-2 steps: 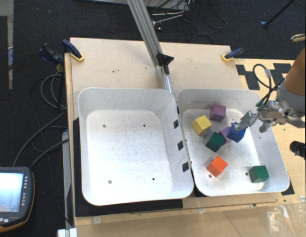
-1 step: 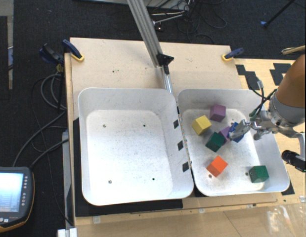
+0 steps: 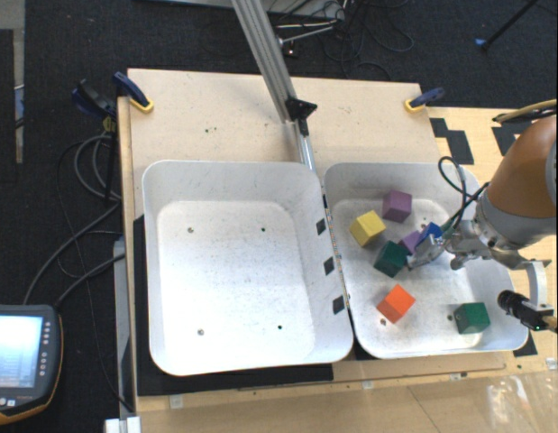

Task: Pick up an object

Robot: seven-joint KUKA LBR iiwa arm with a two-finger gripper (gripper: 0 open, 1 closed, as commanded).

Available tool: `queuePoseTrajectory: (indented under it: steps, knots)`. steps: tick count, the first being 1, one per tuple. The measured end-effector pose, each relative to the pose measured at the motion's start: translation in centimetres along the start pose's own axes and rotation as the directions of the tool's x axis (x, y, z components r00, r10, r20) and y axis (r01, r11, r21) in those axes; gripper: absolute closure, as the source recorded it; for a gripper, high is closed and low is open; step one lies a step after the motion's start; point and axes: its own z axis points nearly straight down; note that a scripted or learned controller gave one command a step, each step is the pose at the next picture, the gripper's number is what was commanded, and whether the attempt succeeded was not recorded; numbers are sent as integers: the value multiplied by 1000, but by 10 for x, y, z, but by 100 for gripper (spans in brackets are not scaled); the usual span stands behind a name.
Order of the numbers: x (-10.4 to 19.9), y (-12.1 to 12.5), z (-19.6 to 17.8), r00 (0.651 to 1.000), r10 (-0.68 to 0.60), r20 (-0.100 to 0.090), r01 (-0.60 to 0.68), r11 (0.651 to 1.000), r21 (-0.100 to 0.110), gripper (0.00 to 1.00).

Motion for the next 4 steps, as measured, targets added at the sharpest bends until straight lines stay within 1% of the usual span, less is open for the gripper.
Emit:
queuePoseTrajectory:
  steps: [1,2,3,4]
  knots:
    - [0,1,-12,1000,0,2,0,1000,-5,100]
    - [-9,2,-59,1000,0,4,0,1000,-9,100]
    - [-8,5,-123,1000,-4,5,4,1000,-12,100]
    - [-8,6,-122,1000,-4,2,4,1000,-5,100]
